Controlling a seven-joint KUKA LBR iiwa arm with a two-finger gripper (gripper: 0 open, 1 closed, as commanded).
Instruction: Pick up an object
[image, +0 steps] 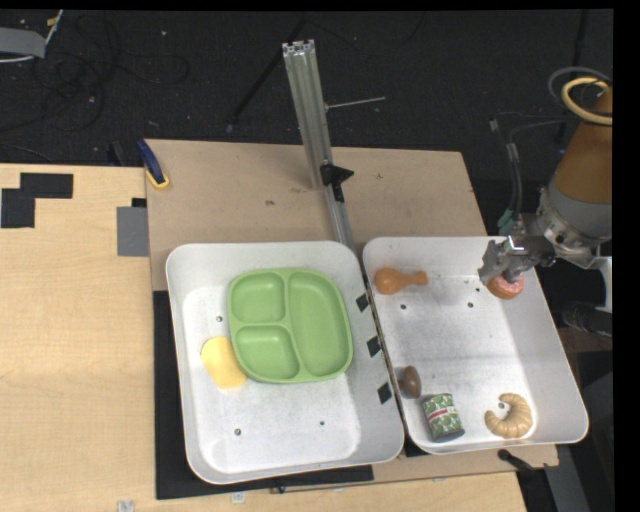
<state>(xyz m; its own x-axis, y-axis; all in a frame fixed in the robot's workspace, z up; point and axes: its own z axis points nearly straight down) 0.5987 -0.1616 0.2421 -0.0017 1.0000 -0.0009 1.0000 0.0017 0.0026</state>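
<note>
Bench (250, 190): brown board surface, bearing two shallow white bins side by side.

Left white bin (290, 440): holds a green plastic divided tray (290, 325) with three compartments, lying flat toward the bin's far half. A yellow lemon-shaped piece (222, 362) lies touching the tray's near-left corner.

Right white bin (470, 350): holds five small items, listed below.

Grey arm with orange band (585, 165): enters from the right edge, wrist angled down and leftward over the right bin's far right corner.

Two-finger gripper (500, 268): low over the far right corner of the right bin, directly against a pink-red round object (509, 287). How far the claw is open, and whether it has hold of that object, cannot be told.

Orange pear-shaped piece (395, 281): far left part of the right bin.

Tan croissant-shaped piece (510, 415): near right corner.

Small green-labelled can (442, 416): near edge, left of the croissant.

Dark brown rounded item (408, 380): just beyond the can, near the bin's left wall.
</note>
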